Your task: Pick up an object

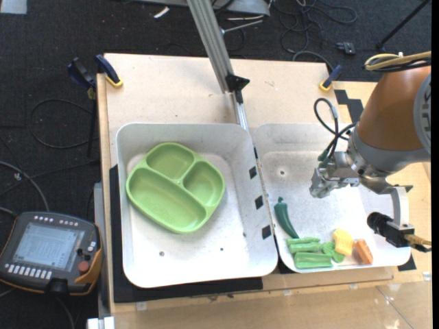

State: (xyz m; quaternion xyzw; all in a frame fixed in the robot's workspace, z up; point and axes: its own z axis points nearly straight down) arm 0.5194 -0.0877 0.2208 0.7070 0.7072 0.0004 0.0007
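The gripper (322, 186) is hovering at centre right over bare floor of the right bin (295, 157); whether it is released or clenched I cannot tell. Closing here risks grabbing nothing, since the toys are lying lower right: one dark green pepper (284, 216), two light green pods (309, 251), one yellow piece (342, 241), one orange piece (363, 251). One green divided plate (175, 186) is sitting in the left bin (137, 262), at centre left.

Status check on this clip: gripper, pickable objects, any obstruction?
Gripper hovering in right bin, nothing visibly held. Toy foods clustered at near edge: green pepper, green beans, corn, orange piece. No obstruction visible.
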